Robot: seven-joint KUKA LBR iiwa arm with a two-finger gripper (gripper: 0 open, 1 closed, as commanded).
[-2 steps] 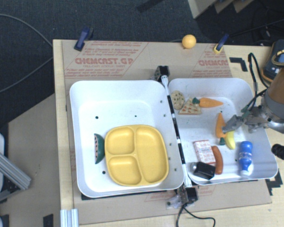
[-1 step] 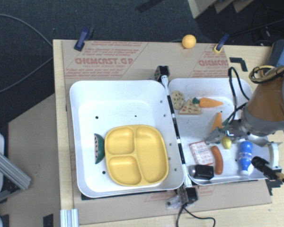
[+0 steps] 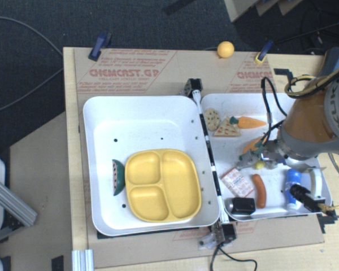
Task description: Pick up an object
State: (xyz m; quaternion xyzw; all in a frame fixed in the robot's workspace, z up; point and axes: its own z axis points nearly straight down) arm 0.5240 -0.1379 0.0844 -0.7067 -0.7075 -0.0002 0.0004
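Right bin point(image 3: 246, 99): hand point(image 3: 259, 156), grip state unclear, above sausage point(image 3: 260, 189)

Two bins point(image 3: 101, 151) point(image 3: 237, 101), one yellow tray point(image 3: 161, 184), one carrot point(image 3: 250, 122).

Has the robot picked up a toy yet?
Not yet, from what shows. Done: the arm has reached into the right bin, and its gripper is low among the toys. In hand: nothing visibly lifted. The carrot, sausage and small packet all lie on the bin floor. Left: grabbing one and lifting it.
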